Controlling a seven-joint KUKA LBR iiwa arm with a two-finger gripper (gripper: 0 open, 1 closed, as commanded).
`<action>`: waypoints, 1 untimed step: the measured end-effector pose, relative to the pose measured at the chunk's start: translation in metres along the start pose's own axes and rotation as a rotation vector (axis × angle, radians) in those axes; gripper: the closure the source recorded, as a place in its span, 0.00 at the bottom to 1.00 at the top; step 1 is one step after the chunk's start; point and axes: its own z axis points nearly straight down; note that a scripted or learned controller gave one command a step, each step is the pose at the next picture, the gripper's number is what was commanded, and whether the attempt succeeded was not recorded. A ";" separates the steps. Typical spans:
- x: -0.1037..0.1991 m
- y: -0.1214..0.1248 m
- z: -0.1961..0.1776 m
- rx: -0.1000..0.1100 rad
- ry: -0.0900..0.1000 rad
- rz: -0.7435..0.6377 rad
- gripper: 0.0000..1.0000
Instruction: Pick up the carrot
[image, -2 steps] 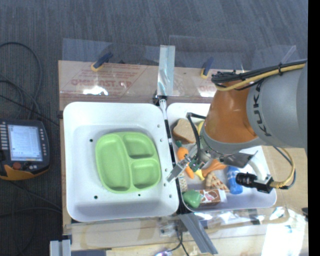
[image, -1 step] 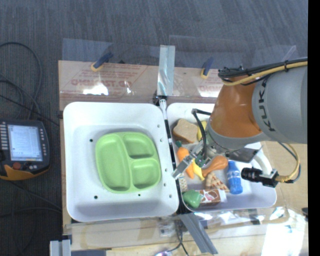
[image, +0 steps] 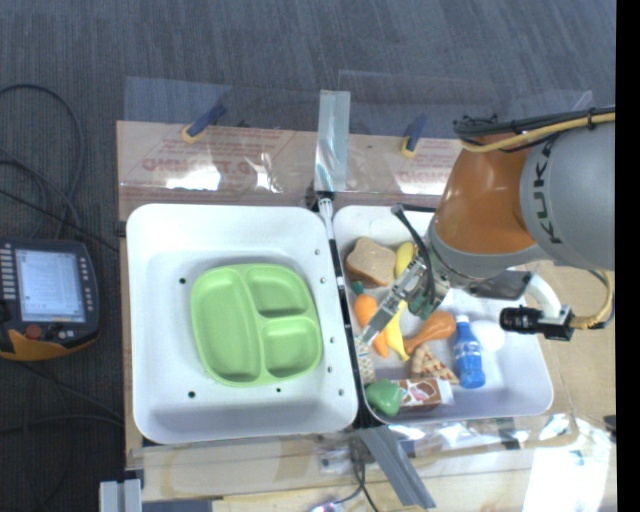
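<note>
1. The arm (image: 540, 200) is reaching in from three o'clock, its orange band sitting over the right bin (image: 520, 395).
2. The jaws (image: 385, 318) are pointing toward seven o'clock, low among the toys at the bin's left side – whether they are spread or pressed together I cannot tell.
3. The carrot (image: 366, 308) is lying just at nine o'clock of the jaws, near the divider between the bins; whether they are touching is unclear.
4. A bread slice (image: 370, 262) is lying at twelve o'clock of the carrot, a banana (image: 392, 338) at five o'clock.
5. A blue bottle (image: 468, 355) is lying further toward three o'clock – a green pepper (image: 384, 398) is resting at six o'clock.
6. The left bin (image: 160, 250) is holding a green divided plate (image: 258, 322).
</note>
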 end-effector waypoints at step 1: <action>0.027 0.018 0.000 0.000 0.001 -0.095 0.00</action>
